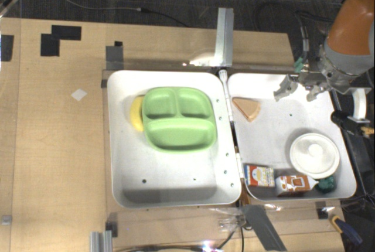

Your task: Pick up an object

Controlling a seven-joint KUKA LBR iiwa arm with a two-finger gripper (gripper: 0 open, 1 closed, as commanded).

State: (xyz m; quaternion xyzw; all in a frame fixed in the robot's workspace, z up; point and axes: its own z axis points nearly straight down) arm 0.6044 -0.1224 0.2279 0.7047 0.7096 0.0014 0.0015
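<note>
I log the pincer (pixel 297 88) over the right bin's (pixel 269 145) far edge, fingers spread, pinching nothing. Nearest item: a tan wedge (pixel 248 108), just to its left on bare floor, unobstructed. Below it: round white lidded cup (pixel 314 153), two printed cartons (pixel 278 180), a dark green lump (pixel 327 184). Far left: a glossy green divided tray (pixel 177 117) over a yellow piece (pixel 136 114).
</note>
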